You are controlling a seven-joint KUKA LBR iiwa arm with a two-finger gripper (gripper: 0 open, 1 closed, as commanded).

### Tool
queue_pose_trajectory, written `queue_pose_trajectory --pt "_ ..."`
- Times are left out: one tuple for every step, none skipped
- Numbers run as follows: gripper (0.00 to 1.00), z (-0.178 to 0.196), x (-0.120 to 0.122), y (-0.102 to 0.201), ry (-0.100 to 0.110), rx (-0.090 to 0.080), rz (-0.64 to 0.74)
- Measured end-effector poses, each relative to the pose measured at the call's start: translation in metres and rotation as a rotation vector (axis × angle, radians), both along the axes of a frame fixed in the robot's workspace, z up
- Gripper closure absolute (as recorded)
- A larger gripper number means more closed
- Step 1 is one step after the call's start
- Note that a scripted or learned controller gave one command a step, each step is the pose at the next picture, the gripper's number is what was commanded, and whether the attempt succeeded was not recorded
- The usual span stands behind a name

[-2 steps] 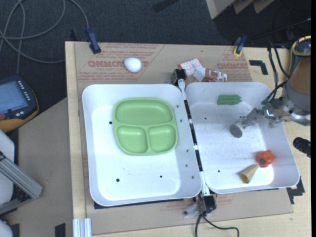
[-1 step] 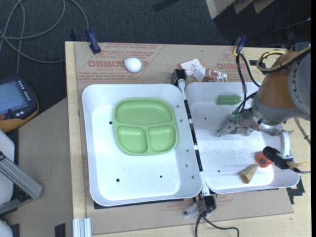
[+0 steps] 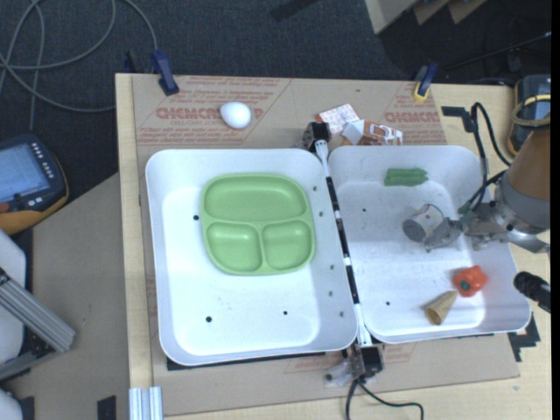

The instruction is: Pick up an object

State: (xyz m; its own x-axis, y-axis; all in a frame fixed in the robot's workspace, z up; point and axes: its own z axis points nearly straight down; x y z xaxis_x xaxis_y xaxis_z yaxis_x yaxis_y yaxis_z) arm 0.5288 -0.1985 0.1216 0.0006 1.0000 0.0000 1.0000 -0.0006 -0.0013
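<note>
Camera view, looking down at a slant: two shallow white bins sit side by side on a tan counter. The left bin holds a green divided plate. The right bin holds a green block at the far side, a grey cup lying on its side near the middle, and an orange-red tomato and a tan cone at the near right.

The grey arm reaches in from the right; its gripper sits low, just beside the cup. Whether the jaws are wide or narrow, I cannot tell.

This looks like the approach step, with the cup the likely target. Next the jaws must straddle it, close and lift.

On the far counter lie a white egg and crumpled wrappers. Blue clamps grip the far edge. Beyond is dark carpet with cables.
</note>
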Motion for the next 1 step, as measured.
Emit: queue_pose_trajectory --pt "0.0 -0.0377 -0.0404 -0.0176 0.002 0.005 0.002"
